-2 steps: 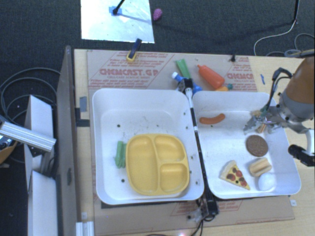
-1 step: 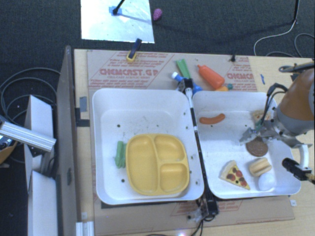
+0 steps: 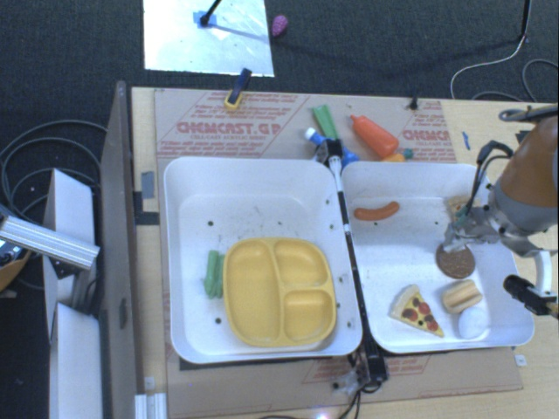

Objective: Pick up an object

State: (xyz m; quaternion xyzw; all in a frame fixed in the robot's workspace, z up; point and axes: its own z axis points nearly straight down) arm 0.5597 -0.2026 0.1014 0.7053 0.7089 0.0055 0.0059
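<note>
The right bin (image 3: 376, 260) holds a reddish sausage (image 3: 376, 209), a round brown cookie (image 3: 456, 262), a pizza slice (image 3: 417, 310), a bread roll (image 3: 461, 296), a white egg (image 3: 472, 322) and a pale crumbly piece (image 3: 458, 204) by the far wall. My gripper (image 3: 458, 236) hangs low at the right side of this bin, right at the cookie's far edge. Nothing shows as held. The orange-banded arm comes in over the bin's right wall.
The left bin (image 3: 188, 234) holds a yellow divided plate (image 3: 279, 288) with a green bean pod (image 3: 213, 273) beside it. On the board behind the bins lie a toy carrot (image 3: 375, 136), a green piece (image 3: 324, 120) and a yellow-and-blue tool (image 3: 236, 91).
</note>
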